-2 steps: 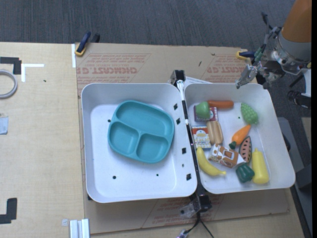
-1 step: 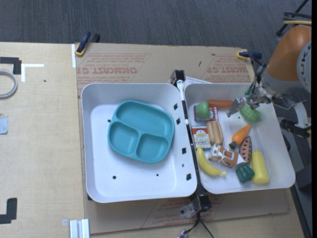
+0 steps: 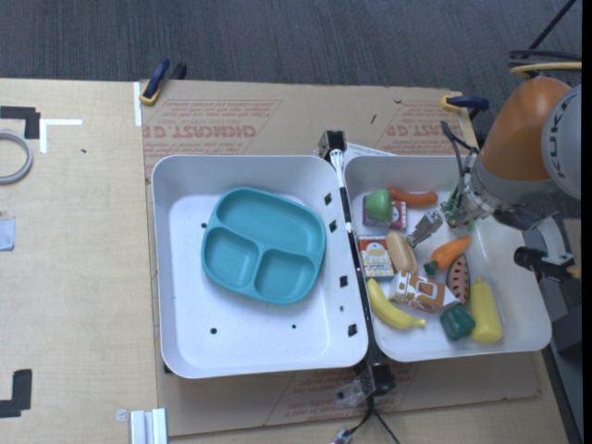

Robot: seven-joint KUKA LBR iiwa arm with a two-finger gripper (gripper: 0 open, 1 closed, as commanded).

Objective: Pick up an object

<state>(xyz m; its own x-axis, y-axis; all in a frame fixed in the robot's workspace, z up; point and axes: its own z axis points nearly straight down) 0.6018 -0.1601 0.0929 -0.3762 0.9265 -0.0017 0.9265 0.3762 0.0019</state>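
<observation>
The gripper (image 3: 427,227) hangs low in the right bin (image 3: 524,333), its 2 metal fingers parted with nothing between them. A smooth tan hot dog bun (image 3: 401,250) lies just below-left of the tips, a tapered orange carrot (image 3: 450,249) just right. Further out rest a red sausage (image 3: 413,195), a green apple (image 3: 376,203) and a curved yellow banana (image 3: 392,307). The left bin (image 3: 180,322) holds a glossy teal 3-compartment plate (image 3: 264,245).

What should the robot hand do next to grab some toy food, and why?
Probably lower straight down a little: the gripper hovers in the right bin above the hot dog bun, beside the carrot, with nothing between its fingers.
</observation>
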